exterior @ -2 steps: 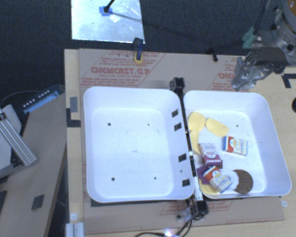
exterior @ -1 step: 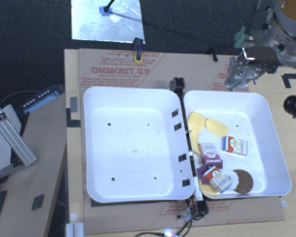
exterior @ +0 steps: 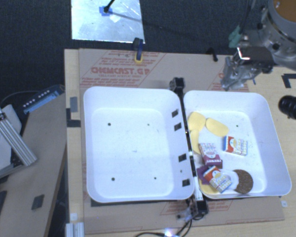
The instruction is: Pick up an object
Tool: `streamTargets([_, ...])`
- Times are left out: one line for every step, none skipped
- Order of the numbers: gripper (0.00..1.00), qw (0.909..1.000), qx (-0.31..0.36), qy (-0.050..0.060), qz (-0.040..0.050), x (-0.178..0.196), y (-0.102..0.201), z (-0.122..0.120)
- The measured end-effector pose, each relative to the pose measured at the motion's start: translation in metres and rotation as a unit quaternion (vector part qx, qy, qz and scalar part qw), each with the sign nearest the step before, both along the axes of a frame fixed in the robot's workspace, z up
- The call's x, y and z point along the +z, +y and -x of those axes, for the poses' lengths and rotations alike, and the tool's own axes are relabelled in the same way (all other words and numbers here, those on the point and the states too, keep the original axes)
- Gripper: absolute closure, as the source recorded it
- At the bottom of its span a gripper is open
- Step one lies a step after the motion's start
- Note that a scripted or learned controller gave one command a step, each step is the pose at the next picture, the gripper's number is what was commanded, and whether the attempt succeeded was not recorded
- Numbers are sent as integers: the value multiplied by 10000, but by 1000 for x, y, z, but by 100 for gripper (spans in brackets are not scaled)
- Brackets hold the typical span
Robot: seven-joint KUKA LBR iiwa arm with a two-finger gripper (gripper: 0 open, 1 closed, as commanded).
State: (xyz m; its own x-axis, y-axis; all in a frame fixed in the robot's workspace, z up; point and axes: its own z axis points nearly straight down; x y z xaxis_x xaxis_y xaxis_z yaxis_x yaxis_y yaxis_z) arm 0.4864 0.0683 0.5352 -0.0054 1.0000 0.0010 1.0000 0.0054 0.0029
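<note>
The gripper (exterior: 235,77) hangs beyond the right bin's (exterior: 266,107) far rim (grip state unclear); the snacks (exterior: 218,157) lie nearer.

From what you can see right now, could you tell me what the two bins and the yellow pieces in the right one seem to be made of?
The left bin and right bin look like moulded white plastic: smooth, faintly glossy, with rounded rims. The yellow pieces appear matte and flat with soft edges, perhaps foam or rubber toy food; the view leaves that open.
</note>
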Motion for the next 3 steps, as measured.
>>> streamTargets([100, 10000, 0, -2, -1, 0, 10, 0])
streamTargets([100, 10000, -1, -2, 0, 0, 16, 0])
streamTargets([100, 10000, -4, 0, 1, 0, 20, 0])
